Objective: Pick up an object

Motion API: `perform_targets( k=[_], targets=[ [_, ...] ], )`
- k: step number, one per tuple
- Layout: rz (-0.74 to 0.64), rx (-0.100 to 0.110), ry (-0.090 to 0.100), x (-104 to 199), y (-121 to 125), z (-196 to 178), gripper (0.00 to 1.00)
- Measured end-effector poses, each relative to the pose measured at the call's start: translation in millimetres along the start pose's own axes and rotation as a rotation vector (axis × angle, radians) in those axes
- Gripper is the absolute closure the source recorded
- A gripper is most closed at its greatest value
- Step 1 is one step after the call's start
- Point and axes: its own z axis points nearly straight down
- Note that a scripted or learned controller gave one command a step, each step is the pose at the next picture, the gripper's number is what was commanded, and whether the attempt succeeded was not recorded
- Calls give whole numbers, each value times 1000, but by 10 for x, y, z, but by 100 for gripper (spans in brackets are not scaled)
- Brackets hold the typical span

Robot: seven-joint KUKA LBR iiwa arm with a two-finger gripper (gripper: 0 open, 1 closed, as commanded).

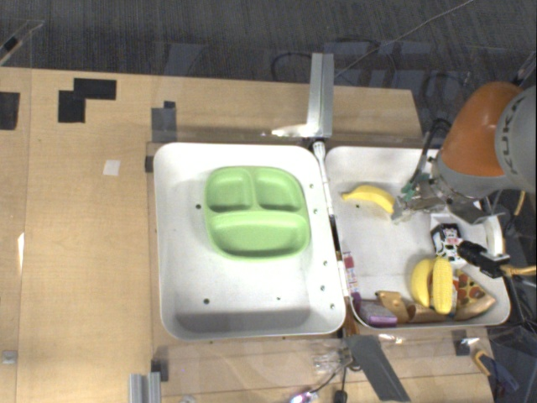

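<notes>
A small yellow banana (369, 196) lies in the upper part of the right bin (377, 263). My gripper (405, 203) hangs low just off the banana's right end, under the grey arm with its orange band (474, 137). Whether it touches the banana is unclear. Along the bin's front edge lie a yellow banana bunch (431, 282), a pizza slice (471, 295), a brown piece (394, 303) and a purple item (377, 316). A small black and white object (447, 240) sits right of the gripper.
A green divided plate (254, 211) rests in the left bin (180, 259). A metal post (321, 91) stands behind the wall between the two bins. The wooden bench (75, 225) stretches off to the left.
</notes>
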Motion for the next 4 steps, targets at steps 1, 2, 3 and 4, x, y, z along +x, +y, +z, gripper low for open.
perform_targets(
  k=[1,2,3,4],
  targets=[
    [88,4,1,502,517,-785,100],
    [-111,5,1,-23,237,-696,100],
    [-111,5,1,-22,237,-696,0],
    [-72,0,-1,123,545,193,0]
  ],
)
